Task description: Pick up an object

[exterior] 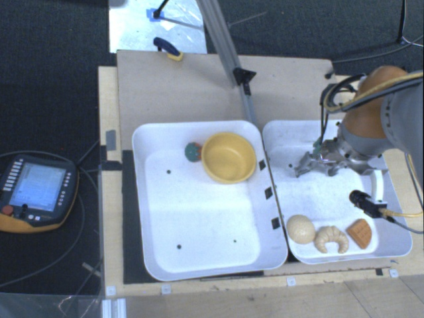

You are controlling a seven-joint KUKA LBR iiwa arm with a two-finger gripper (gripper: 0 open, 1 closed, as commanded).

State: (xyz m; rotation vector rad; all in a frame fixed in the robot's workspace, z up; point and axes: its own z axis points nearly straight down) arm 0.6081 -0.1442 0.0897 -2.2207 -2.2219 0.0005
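While the shiny metal gripper (pixel 301 166) hangs low over the right bin (pixel 286 138), I cannot tell how it is set. Under it the white floor is bare and smooth. Near the bin's front edge sit a round pale ball (pixel 301 229), a curved croissant (pixel 332 238) and a flat orange wedge (pixel 360 233). A smooth yellow bowl (pixel 228 158) touches a small green ball (pixel 193 152) in the left bin (pixel 199 244), which has wide bare floor.

Pincer (pixel 299 169) low, pointing left
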